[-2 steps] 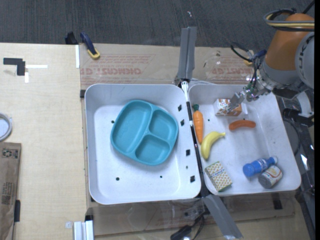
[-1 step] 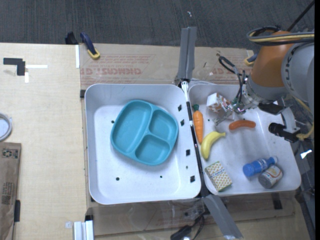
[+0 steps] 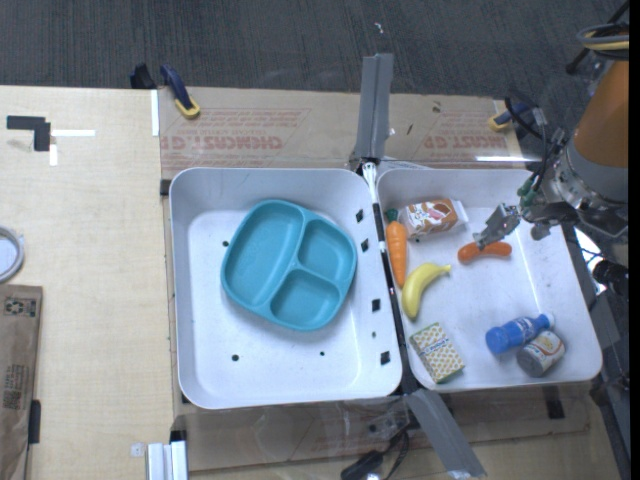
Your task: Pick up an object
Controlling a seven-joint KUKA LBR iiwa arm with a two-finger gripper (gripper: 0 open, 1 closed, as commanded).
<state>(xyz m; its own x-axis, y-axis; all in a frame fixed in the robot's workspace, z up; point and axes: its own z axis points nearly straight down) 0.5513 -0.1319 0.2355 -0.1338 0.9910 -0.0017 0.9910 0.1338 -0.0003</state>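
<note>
Scanning from the left: desk [image 3: 80, 198] of pale wood, with one roll of tape [image 3: 8, 255] at its left edge and one brown packet [image 3: 18, 358] below that. One blue clamp [image 3: 178, 90] with a yellow tip sits at the cardboard's top left corner.

Left bin [image 3: 190, 318]: one blue plate [image 3: 289, 264] with three compartments, lying flat near the middle. Nothing else counted in this bin.

Right bin [image 3: 575, 278], seven things:
- one carrot [image 3: 398, 252], lengthwise beside the wall that it shares with the left bin;
- one bread bag [image 3: 432, 217], top left, just above the carrot's upper end;
- one banana [image 3: 423, 285], near the carrot's lower end;
- one cracker box [image 3: 438, 353], bottom left;
- one orange sausage [image 3: 485, 251], upper middle;
- one blue bottle [image 3: 516, 334], lower right;
- one can [image 3: 541, 353], touching the bottle on its right side.

Pincer [image 3: 496, 230] comes in from the right and hangs at the upper part of the right bin. Its tip is right over the sausage, at the sausage's upper edge; contact cannot be told. Nothing is seen between the fingers. Whether they are spread or pressed together, I cannot tell from this angle.
</note>
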